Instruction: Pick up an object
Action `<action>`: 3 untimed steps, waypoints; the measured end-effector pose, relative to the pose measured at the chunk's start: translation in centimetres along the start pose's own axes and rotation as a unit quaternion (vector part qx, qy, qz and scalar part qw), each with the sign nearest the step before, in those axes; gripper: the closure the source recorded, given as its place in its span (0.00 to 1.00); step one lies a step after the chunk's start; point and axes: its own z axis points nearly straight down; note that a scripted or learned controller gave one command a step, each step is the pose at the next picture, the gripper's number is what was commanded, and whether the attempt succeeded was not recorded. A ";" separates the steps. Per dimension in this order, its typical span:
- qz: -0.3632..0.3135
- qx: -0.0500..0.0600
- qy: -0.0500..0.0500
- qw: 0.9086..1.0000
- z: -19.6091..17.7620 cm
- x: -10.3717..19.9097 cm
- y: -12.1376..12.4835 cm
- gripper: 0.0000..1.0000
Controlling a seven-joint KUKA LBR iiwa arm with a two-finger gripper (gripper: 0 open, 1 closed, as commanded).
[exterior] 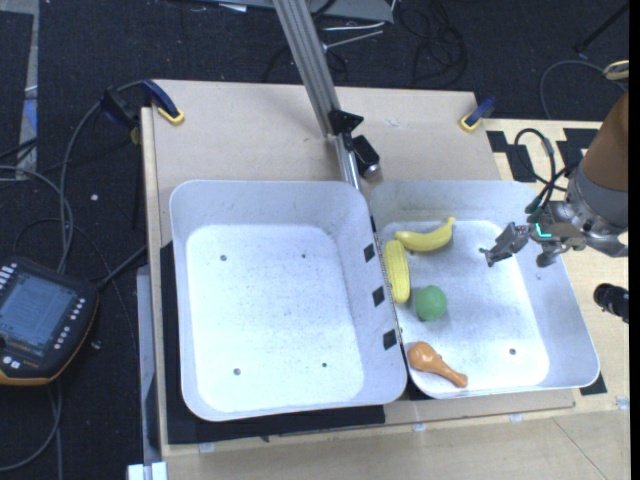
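the orange gourd by the right bin's front edge is looking light; we're eyeing its neck, the gripper hanging open.

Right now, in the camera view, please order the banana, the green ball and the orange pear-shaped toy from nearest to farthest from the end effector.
From the end effector, above the right bin:
1. banana, toward the bin's far left.
2. green ball, mid-bin, slightly farther than the banana.
3. orange pear-shaped toy, at the near left corner.
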 end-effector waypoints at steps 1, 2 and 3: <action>0.000 0.000 0.000 1.000 0.0 0.0 0.0 0.00; 0.000 0.003 0.001 1.000 6.1 -0.5 0.1 0.00; 0.000 0.002 0.000 1.000 11.4 -0.5 0.0 0.00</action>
